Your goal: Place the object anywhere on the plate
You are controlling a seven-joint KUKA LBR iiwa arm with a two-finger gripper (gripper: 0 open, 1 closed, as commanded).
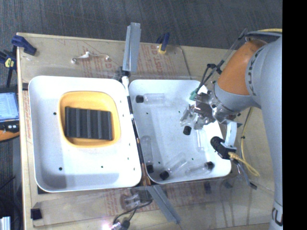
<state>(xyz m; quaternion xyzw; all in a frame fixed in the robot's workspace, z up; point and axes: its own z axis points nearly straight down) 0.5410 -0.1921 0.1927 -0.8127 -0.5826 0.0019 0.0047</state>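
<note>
Plate point(89, 99), yellow-rimmed with a dark ribbed insert, sits in the left bin point(43, 143). Gripper point(194, 119) hovers in the right bin point(163, 123), well apart from that plate and to its right. Clear tubes point(180, 166) with dark caps lie scattered beneath it; one near its tip looks likeliest. Whether the gripper is spread or closed, I cannot tell.

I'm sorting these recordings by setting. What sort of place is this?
Probably a robotics lab test bench, not a home or factory line. A wooden bench carries two white bins, blue clamps grip its edge, and a grey and orange arm reaches over the right bin.
</note>
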